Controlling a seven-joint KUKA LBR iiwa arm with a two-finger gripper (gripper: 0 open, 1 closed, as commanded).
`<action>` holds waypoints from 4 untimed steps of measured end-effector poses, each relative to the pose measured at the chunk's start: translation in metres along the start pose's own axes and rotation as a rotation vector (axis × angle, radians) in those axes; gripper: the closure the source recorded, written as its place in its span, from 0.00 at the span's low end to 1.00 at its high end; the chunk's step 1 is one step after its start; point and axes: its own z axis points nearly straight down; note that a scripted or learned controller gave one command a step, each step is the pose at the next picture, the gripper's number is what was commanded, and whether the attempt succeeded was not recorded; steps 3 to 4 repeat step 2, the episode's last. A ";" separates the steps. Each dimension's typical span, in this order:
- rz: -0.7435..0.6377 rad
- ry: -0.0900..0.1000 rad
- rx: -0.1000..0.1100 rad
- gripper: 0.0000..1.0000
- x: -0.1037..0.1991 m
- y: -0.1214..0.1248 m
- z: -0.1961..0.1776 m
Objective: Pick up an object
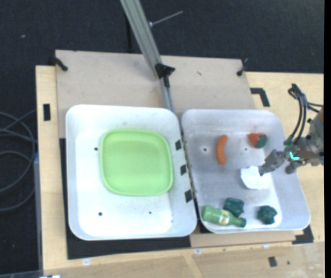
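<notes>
The left bin (78, 155) holds a green plate (136, 161) at its centre. The right bin (235, 120) holds six items. A green bottle (220, 216) lies at the front-left corner. An orange sausage (221, 149) lies upright in the view, left of centre. A teal block (233, 205) sits near the front edge, just beside the bottle. A white object (253, 178) lies right of centre. A red-and-green item (257, 139) sits toward the back-right corner. A dark green item (266, 214) sits at the front-right corner. The claw (272, 163) hangs over the right edge, its tip touching or just beside the white object. Whether the claw is open or closed cannot be told.
</notes>
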 end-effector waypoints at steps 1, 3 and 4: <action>0.000 0.000 0.000 0.00 0.000 0.000 0.000; 0.001 0.000 0.004 0.00 -0.006 0.001 0.044; 0.001 0.000 0.004 0.00 -0.006 0.001 0.044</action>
